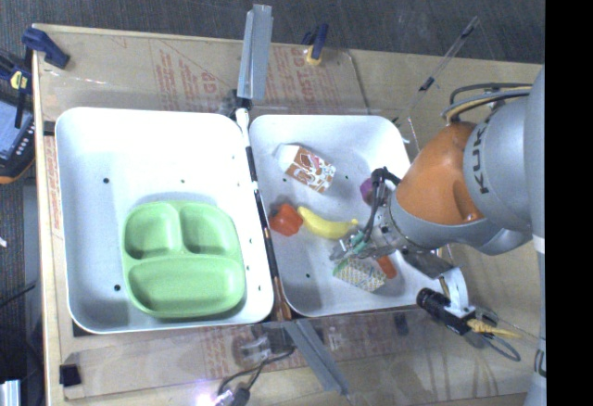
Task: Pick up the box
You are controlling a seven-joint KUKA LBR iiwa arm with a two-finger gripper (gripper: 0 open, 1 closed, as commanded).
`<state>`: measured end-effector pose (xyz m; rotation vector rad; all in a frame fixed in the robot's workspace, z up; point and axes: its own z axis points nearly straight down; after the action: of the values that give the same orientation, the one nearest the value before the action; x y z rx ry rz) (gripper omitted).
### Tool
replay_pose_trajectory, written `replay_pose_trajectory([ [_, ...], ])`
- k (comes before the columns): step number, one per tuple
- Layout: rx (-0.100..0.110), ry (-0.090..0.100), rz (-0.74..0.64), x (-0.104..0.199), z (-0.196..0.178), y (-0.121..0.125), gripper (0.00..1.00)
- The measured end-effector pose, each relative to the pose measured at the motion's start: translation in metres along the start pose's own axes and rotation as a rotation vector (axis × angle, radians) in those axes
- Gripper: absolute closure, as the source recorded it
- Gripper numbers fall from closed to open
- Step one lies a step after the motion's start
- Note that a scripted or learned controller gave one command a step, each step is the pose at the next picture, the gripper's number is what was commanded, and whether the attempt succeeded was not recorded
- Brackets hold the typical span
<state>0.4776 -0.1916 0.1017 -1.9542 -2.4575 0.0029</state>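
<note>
A: Plywood bench (139, 61) under a slanted overhead camera, two white bins side by side. What sits where?

B: Going by the gripper (363, 251), which is low over the near part of the right bin (371, 131): just under and beside it lies a patterned packet (361, 275). A banana (324, 224) lies just beyond it toward the divider, with a red piece (286, 220) past that. A green divided tray (183, 259) is well apart, in the left bin (83, 145).

A: And the box?

B: The small carton (308, 167), white with a brown-and-red print, lies up and away from the gripper, toward the far left corner of the right bin, beyond the banana. Its long axis runs diagonally, from the far divider side down toward the bin's middle.

A: Is the gripper clamped on anything?

B: I cannot tell; the wrist and cables hide that. Nothing shows it holding the carton, which lies flat on the bin floor. I judge the arm must travel across the banana and turn to span the carton's short side.
</note>
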Motion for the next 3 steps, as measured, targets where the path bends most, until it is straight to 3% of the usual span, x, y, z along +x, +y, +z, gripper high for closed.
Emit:
replay_pose_trajectory([
  [1, -0.003, -0.003, -0.441, -0.019, -0.107, -0.004, 1.0],
  [2, -0.001, 0.0, -0.88, 0.012, -0.101, 0.003, 1.0],
  [3, -0.004, -0.006, -1.089, 0.092, -0.159, 0.026, 1.0],
])
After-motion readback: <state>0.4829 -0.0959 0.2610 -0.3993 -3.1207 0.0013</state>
